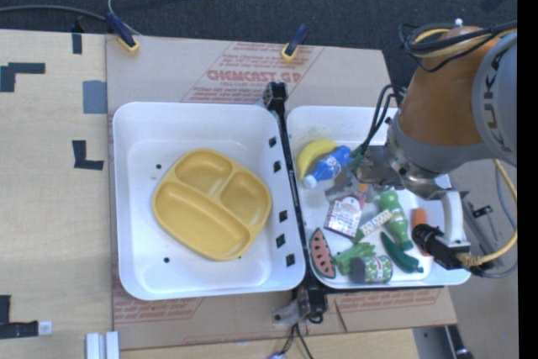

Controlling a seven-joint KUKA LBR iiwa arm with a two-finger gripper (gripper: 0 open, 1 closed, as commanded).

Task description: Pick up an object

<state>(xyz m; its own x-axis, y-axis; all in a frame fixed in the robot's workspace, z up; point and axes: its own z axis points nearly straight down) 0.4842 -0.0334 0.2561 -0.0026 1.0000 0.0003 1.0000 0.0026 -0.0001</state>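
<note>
1. Two white bins sit side by side on the tabletop (pixel 59 181).
2. The left bin (pixel 134 139) holds a yellow plate (pixel 212 203) with three parts. The plate lies flat in the middle of the bin.
3. The right bin (pixel 336 115) is full of small toys.
4. A yellow banana (pixel 313 153) lies near the top of the pile. A blue bottle (pixel 329 166) lies just beside it, touching it.
5. A small packet (pixel 344 217) lies in the middle of the bin.
6. A watermelon slice (pixel 321 254) sits at the bottom left corner. A can (pixel 372 268) is near it, at the bottom edge.
7. A green bottle (pixel 392 204) and a green pepper (pixel 401 252) lie on the right side.
8. The big grey and orange arm (pixel 445 97) reaches in from the right.
9. The tool (pixel 357 179) hangs low over the toys, near the blue bottle and the packet. I cannot tell if it is apart or together.
</note>
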